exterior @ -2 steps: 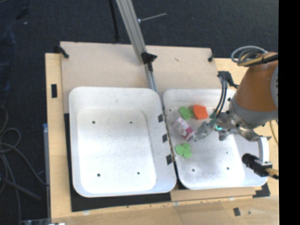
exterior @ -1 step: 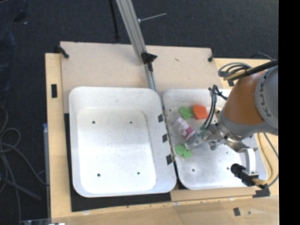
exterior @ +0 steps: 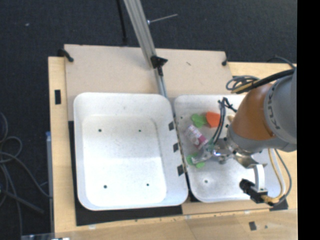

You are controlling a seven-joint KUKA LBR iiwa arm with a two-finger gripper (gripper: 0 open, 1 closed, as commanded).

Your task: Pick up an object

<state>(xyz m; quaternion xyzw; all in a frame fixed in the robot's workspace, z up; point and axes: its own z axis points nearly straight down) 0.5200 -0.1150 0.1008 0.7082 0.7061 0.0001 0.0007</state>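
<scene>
Right bin (exterior: 220, 191), centre-right of frame: a small cluster against its left wall. Green piece (exterior: 199, 119) and orange piece (exterior: 213, 118) side by side at top; a clear, pinkish wrapped item (exterior: 195, 134) just below; another green bit (exterior: 196, 161) lower down. All look small and light; the wrapped one is probably crinkly and slippery, the orange piece firmer, so the better hold across its width. Claw (exterior: 212, 153) sits low among them, beside the lower green bit; whether it is spread or pinching, I cannot tell. Left bin (exterior: 82, 109) fills centre-left on the surface (exterior: 120, 69).
</scene>
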